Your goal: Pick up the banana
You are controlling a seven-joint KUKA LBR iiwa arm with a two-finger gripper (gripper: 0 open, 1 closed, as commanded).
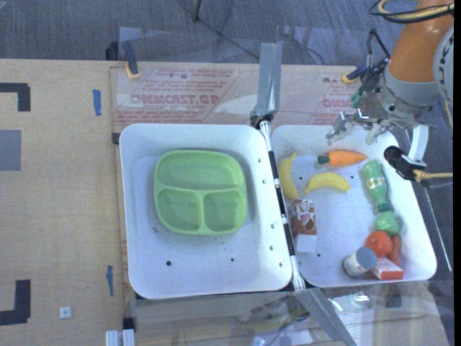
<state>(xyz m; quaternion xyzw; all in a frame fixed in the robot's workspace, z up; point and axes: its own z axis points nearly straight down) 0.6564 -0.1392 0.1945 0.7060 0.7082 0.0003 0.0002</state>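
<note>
The claw (354, 123) is hovering above the right bin's (425, 265) far rim, fingers spread and pinching nothing, likely lining up a descent. Two bananas are lying in that bin: one (328, 183) just below the carrot (344, 158), another (287, 176) hugging the left wall. One green bottle (374, 184) is lying nearby. One green tray (200, 192) is sitting in the left bin (137, 265).

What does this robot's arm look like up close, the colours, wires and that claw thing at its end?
The grey arm swells into a rounded orange band, with a looped yellow cable on top. Thin black wires run down to the small metal two-finger gripper. A black plug trails a yellow lead beside it.
</note>
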